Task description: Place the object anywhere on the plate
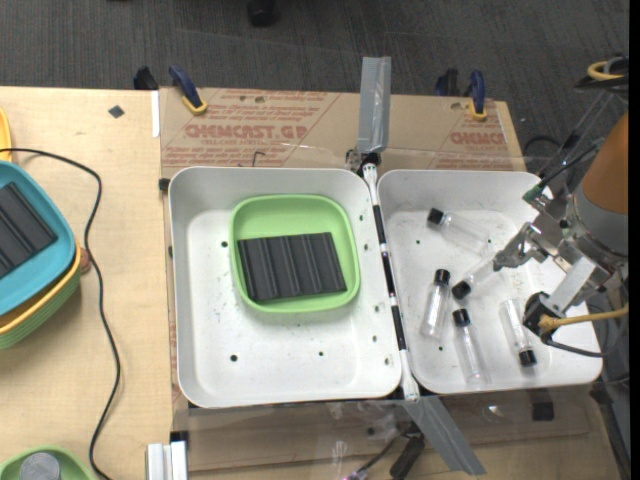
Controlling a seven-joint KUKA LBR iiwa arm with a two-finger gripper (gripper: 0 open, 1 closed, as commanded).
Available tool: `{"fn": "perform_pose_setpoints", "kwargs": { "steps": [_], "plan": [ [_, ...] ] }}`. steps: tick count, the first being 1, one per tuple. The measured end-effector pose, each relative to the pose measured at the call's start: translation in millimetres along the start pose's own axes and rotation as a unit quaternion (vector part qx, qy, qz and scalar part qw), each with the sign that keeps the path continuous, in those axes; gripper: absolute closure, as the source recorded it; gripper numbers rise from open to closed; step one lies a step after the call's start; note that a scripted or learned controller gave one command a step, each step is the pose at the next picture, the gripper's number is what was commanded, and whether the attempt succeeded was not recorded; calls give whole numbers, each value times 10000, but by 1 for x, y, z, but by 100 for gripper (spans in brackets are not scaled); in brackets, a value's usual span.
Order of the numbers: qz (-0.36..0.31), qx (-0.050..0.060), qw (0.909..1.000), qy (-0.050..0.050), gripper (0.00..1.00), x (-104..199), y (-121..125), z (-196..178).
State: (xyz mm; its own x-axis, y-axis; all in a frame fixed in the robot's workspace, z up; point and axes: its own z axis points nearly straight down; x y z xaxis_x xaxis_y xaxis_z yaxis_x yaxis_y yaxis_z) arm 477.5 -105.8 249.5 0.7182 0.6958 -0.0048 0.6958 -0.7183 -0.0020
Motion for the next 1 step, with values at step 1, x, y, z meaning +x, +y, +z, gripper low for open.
{"fn": "perform_pose_setpoints", "kwargs": {
  "steps": [1],
  "plan": [
    [1317,5,9913,-5,0,-19,22,-36]
  ]
}}
